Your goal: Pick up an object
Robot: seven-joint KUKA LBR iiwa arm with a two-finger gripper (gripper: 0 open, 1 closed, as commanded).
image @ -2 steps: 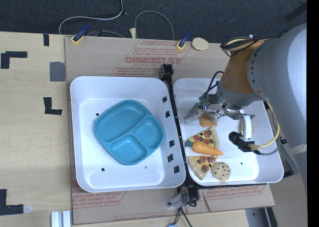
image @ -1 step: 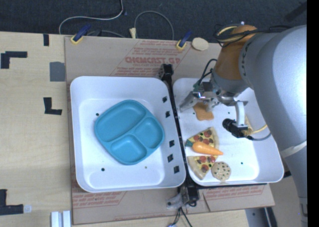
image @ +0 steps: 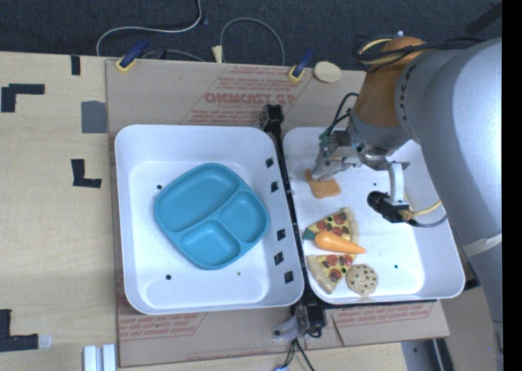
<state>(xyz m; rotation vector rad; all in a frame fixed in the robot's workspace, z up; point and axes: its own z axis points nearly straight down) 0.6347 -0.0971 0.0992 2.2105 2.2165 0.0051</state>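
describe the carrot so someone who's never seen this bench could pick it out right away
Look in the right bin of the two white bins, on the side nearest the divider. The carrot lies there between two pizza slices, overlapping the upper pizza slice. It is the one plain orange, tapered piece with a green end, unlike the speckled cookie or the tan block below the gripper.

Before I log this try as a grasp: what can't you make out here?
- Gripper: too small and blurred in the camera view to judge its grip on the orange block.
- Lower pizza slice: partly covered by the cookie.
- Upper pizza slice: carrot lies across it.
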